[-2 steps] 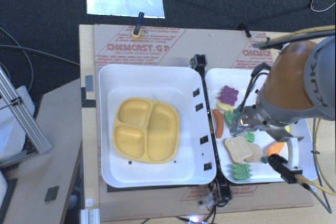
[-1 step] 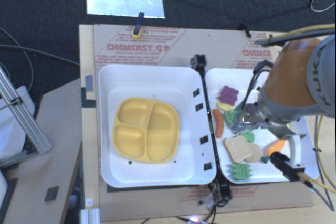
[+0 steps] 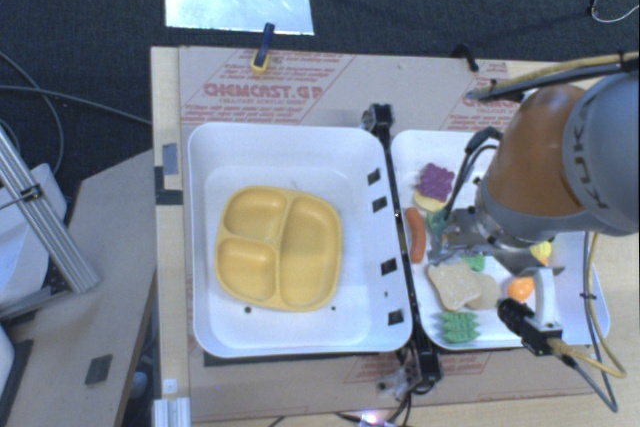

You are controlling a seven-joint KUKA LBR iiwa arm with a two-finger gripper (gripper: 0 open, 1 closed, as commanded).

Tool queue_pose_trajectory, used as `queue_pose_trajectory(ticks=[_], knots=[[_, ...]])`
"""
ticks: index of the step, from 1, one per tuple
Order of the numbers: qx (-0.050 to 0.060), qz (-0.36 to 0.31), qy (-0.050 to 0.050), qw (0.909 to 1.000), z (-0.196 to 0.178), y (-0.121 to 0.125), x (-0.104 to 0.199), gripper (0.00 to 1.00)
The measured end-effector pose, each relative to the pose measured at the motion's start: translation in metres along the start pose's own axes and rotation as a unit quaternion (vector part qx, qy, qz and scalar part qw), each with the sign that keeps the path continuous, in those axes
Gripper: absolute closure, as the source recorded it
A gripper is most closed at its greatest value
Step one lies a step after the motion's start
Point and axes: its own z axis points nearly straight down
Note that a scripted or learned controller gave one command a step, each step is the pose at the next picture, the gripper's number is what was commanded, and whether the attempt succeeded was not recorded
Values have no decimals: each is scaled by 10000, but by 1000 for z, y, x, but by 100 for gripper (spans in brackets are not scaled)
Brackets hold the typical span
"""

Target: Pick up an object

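My arm reaches in from the right of the frame, its grey body and orange band covering much of the right-hand shallow white bin [image 3: 405, 150]. My gripper [image 3: 452, 237] hangs low over the middle of that bin, dark and partly hidden under my own wrist, so I cannot tell how it is set or whether it has hold of anything. Around it lie the small toy foods: a purple bunch of grapes [image 3: 435, 180] toward the upper part of the bin, a slim orange carrot-like stick [image 3: 415, 234] along the bin's left wall, a tan slice of toast [image 3: 461, 287] just below my gripper, and a green leafy piece [image 3: 460, 325] near the bin's lower edge. A small orange round piece [image 3: 520, 288] sits to the right of the toast, with a bit of yellow [image 3: 542, 252] above it, close under my arm. To the left, in the middle of the frame, the left-hand white bin [image 3: 230, 150] bears a yellow plastic plate with three compartments [image 3: 279, 247], well apart from my gripper.
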Motion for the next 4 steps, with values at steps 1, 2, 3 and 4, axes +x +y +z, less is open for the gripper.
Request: queue_pose_trajectory(ticks=[1, 2, 3, 4], knots=[[1, 56, -29, 10000, 62, 28, -96, 100], [-132, 21, -39, 9999, 92, 7, -70, 100], [-147, 13, -30, 9999, 80, 9, -70, 100], [-146, 9, -28, 9999, 70, 9, -70, 100]])
